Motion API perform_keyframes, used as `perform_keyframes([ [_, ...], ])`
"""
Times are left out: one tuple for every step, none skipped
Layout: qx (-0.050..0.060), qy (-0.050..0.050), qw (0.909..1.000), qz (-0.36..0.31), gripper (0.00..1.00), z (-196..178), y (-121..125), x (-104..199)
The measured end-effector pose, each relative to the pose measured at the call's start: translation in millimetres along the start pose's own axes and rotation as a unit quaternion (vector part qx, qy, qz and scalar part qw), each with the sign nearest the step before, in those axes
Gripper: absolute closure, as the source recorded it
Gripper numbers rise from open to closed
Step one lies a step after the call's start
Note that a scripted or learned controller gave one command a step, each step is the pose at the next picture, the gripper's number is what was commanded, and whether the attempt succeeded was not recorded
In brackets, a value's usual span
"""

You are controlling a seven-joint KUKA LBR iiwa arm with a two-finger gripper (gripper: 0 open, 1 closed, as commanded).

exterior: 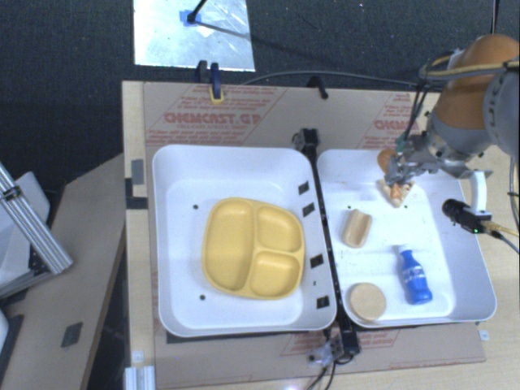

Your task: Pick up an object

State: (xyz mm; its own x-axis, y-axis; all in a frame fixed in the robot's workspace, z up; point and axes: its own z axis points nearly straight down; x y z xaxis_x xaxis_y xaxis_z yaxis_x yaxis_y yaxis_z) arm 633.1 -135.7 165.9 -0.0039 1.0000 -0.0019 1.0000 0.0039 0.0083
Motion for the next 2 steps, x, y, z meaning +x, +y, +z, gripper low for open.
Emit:
perform_keyframes([
  [0.001,0.000,1.0000,-0.001,1.00,-44,3,2],
  [0.000,0.000,1.0000,-0.001,1.00,-99,5,1],
])
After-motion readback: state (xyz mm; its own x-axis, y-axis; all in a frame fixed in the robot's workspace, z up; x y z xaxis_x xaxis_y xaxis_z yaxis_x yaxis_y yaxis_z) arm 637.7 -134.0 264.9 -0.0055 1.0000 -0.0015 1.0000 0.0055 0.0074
